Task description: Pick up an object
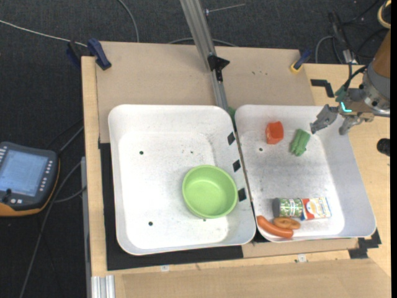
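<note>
My gripper [333,122] hangs over the far right corner of the right bin [350,166], its two fingers spread apart with nothing between them. Just left of it lies a small green block [299,142]. Further left stands an orange-red block [274,132]. At the bin's near edge lie a small carton with green, white and red print [302,208] and a red-orange sausage-shaped toy [275,226]. A green bowl [209,191] sits in the left bin [149,166], near its right wall.
A metal pole [201,36] slants from the top of the view down to the gap between the bins. Blue and yellow clamps [99,53] hold the board's far corners. A handheld pendant [25,176] lies on the floor at left.
</note>
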Motion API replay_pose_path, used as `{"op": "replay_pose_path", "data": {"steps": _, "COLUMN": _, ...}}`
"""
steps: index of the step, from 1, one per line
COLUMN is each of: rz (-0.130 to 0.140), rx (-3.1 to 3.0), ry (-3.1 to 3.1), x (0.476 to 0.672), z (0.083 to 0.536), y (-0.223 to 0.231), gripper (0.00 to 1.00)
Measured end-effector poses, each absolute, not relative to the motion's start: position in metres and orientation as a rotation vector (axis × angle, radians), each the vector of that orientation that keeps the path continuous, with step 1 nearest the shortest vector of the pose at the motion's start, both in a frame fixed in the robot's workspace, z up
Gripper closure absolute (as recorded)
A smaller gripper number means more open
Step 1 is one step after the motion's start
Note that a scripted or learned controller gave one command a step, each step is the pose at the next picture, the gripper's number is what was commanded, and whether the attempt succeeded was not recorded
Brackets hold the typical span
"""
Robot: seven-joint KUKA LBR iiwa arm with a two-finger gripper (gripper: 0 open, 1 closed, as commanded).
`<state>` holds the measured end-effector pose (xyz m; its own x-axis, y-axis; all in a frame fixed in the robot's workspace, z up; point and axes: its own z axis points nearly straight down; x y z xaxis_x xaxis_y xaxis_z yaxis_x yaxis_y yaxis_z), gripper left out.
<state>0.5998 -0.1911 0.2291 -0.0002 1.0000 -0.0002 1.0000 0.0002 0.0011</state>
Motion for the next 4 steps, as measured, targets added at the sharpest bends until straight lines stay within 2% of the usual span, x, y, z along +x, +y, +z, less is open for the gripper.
{"op": "replay_pose_path", "data": {"steps": 1, "rz": 0.001, "rx": 2.221, "ry": 2.221, "x": 0.6, "z": 0.229, "y": -0.191, "gripper": 0.0}}
{"op": "replay_pose_path", "data": {"steps": 3, "rz": -0.004, "rx": 2.224, "ry": 2.225, "x": 0.599, "z": 0.106, "y": -0.199, "gripper": 0.0}}
{"op": "replay_pose_path", "data": {"steps": 4, "rz": -0.001, "rx": 2.221, "ry": 2.223, "x": 0.599, "z": 0.095, "y": -0.199, "gripper": 0.0}}
